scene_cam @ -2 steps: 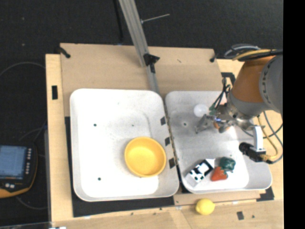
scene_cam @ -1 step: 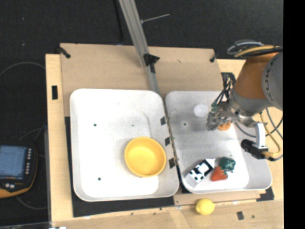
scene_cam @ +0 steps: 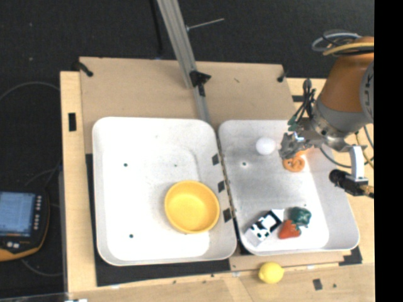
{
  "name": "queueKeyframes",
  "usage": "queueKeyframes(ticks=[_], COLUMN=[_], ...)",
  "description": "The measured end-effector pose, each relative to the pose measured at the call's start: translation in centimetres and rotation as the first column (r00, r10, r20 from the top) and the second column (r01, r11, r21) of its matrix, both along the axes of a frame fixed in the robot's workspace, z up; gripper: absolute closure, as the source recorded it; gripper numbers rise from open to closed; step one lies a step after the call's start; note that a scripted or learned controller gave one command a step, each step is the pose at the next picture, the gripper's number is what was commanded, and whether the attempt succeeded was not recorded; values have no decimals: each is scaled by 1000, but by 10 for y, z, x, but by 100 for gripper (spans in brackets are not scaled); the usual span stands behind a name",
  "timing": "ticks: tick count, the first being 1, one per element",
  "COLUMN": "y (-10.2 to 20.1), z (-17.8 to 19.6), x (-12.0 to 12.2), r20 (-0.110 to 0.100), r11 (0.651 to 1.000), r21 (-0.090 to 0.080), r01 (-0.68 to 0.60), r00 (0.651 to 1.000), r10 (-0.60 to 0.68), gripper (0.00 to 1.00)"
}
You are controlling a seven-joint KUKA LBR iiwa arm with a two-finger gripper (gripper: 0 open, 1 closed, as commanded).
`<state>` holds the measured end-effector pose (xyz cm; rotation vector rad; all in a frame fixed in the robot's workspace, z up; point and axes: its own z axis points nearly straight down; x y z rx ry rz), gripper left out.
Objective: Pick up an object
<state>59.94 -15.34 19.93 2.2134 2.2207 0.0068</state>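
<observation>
a metal pole [scene_cam: 179,39] slants over the brown board [scene_cam: 145,90] from the top. a handheld screen [scene_cam: 20,224] lies on the dark floor at the left, well apart from the bins. a thin cable [scene_cam: 25,115] curves near it.

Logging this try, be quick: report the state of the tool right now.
Tool: low over the small orange object in the right bin; open or shut cannot be told from this view.

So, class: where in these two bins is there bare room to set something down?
Left bin: bare everywhere except around the yellow bowl. Right bin: bare middle between white ball and black-and-white block; crowded near gripper and front corner.
</observation>
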Motion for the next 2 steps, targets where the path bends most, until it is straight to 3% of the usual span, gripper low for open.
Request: queueKeyframes(ticks=[1, 2], y=[-1, 53], z=[38, 32], x=[1, -5], r20=[-1, -7], r11=[1000, 1000], r21=[0, 2], r01=[0, -3], r00=[1000, 1000], r10=[0, 3], gripper=[100, 100])
